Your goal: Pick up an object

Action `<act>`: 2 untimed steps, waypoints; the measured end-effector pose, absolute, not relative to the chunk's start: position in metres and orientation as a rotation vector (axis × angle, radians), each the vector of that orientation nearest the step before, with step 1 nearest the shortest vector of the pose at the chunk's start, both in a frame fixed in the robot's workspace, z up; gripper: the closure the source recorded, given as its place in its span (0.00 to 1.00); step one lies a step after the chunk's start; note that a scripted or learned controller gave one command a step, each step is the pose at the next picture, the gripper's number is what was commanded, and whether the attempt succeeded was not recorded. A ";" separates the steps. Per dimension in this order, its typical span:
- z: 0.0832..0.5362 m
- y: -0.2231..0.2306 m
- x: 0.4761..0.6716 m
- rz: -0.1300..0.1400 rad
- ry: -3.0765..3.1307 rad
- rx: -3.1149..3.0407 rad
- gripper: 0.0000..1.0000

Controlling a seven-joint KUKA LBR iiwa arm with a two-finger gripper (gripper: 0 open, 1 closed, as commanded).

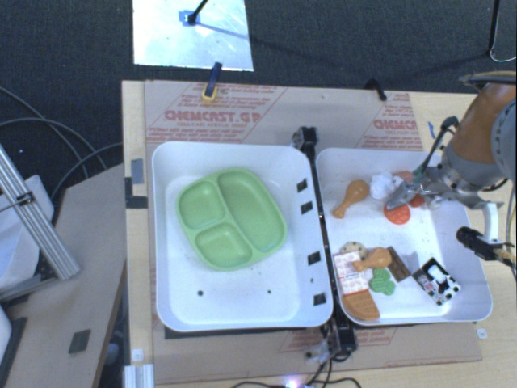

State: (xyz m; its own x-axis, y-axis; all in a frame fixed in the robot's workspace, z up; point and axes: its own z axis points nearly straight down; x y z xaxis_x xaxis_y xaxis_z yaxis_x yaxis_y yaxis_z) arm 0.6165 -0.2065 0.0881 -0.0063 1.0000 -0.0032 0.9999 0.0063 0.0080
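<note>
- Reaching into the right bin (477, 297) from the right, the arm (485, 136) has its gripper (401, 192) low over the upper middle of that bin, tip right at a red piece (397, 214) and just beside a white lump (381, 186).
- Gripper state: cannot tell. The tip is small and blurred against the toys, and I see nothing clearly clamped in it.
- Progress, my read: approach done, grasp not confirmed, lift not done. Nothing is up off the bin floor.
- Likely target is the red piece or the white lump, both lying on the bin floor under the tip.
- Other candidates in the same bin: a toy drumstick (350, 198) just left of the tip, a second drumstick (373, 258) lower down, a green piece (382, 282), a printed card (349, 275), a tan wedge (363, 305), a dark brown bar (397, 264), and a black-and-white block (437, 281) near the lower right corner.
- Left bin (186, 297) holds a green divided plate (232, 217), well apart from the arm.
- Surface: both bins sit side by side on a brown printed board (339, 111) on the bench.
- Room: dark carpet (65, 31) behind, a shiny square sheet (194, 23) on it, cables (48, 144) and a metal rail (36, 217) at left.
</note>
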 end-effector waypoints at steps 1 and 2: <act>0.086 -0.205 0.670 -0.003 2.234 2.222 0.00; 0.084 -0.207 0.576 -0.004 2.222 2.228 0.00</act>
